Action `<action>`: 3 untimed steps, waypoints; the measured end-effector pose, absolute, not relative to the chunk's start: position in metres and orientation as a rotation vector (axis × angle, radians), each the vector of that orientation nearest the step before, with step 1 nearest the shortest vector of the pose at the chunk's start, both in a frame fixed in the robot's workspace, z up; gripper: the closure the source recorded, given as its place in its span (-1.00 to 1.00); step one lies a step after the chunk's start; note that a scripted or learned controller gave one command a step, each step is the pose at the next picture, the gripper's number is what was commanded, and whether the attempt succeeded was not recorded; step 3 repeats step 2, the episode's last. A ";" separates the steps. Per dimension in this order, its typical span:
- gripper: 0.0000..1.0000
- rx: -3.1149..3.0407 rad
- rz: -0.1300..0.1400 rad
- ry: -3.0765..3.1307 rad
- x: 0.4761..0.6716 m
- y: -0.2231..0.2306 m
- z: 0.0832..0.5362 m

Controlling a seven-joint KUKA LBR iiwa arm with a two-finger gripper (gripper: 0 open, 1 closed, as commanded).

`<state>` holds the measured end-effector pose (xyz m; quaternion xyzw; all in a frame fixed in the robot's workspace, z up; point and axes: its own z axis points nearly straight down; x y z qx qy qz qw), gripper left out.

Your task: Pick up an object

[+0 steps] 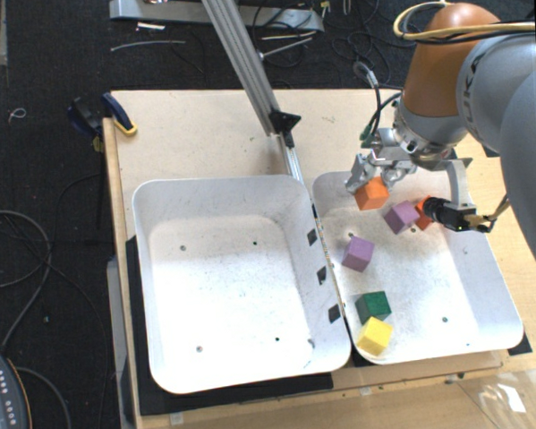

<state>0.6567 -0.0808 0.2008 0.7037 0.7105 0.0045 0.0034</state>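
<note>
We see an orange block [371,195] caught between the fingers of the pincer [374,182], over the upper left part of the right bin [487,296] near its rim; the pincer is clenched on it. Whether the block clears the bin floor we cannot tell. The grey arm [503,89] comes in from the right, its orange band [441,61] above the wrist (a yellow cable loops over the top of it).

Just right of the held block lies a light purple block [400,216], and touching its right side a small red-orange piece [422,215] that is partly hidden. Lower and to the left sits a second purple block [358,253]. Nearer the front edge of the bin we find a green block [374,304] with a yellow block [375,336] just below it, the two touching or nearly so.

The left bin [154,260] lies beside the right one, their rims overlapping at the middle. Both rest on the tan surface [201,132], where a slanted metal rail [247,62] runs down toward the bins.
</note>
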 end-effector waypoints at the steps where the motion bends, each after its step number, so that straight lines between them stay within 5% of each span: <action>1: 1.00 2.214 0.002 2.234 0.631 -0.013 0.208; 2: 1.00 2.214 0.001 2.235 0.625 0.055 0.205; 3: 1.00 2.214 0.001 2.235 0.625 0.055 0.205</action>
